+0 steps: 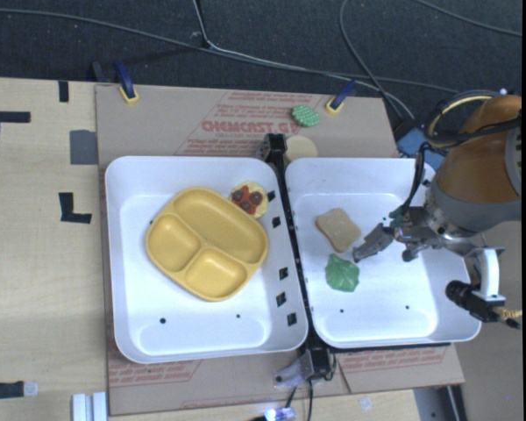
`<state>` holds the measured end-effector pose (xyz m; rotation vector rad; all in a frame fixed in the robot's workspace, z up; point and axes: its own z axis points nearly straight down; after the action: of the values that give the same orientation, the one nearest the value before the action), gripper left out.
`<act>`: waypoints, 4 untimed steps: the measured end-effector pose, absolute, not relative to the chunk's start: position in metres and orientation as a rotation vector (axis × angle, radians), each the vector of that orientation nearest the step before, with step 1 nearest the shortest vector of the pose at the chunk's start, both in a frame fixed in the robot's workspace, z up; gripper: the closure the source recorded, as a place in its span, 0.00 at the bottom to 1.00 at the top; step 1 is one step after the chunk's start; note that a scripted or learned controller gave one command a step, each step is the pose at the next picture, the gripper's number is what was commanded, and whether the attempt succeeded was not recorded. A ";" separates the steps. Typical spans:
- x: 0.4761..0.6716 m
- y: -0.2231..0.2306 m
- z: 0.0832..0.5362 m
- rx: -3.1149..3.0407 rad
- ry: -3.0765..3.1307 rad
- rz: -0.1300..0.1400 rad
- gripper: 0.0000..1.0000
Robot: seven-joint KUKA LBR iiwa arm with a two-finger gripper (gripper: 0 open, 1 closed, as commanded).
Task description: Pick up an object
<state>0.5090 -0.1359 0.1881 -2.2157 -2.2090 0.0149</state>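
In the right bin (421, 323) lie a tan bread-like piece (337, 227) and, just below it, a crumpled green piece (342, 274). My gripper (369, 246) reaches in from the right and hangs just right of both pieces, close to the green one's upper right edge. Nothing shows in its grasp. The left bin (136, 323) holds a yellow divided plate (207, 243) and a small yellow item with red bits (250, 197) at the plate's upper right.
A centre wall (287, 253) with black clips separates the two bins. A green dotted piece (304, 115) lies on the cardboard behind the bins. The arm's grey and orange body (478, 178) covers the right bin's far right side. Cables run across the dark floor behind.
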 end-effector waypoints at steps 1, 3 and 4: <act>0.512 -0.135 0.196 -2.219 -2.222 0.002 0.00; 0.520 -0.136 0.086 -2.219 -2.221 0.004 0.00; 0.521 -0.136 0.099 -2.218 -2.223 0.001 1.00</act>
<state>0.5213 -0.1357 0.0994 -2.2177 -2.2226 0.0009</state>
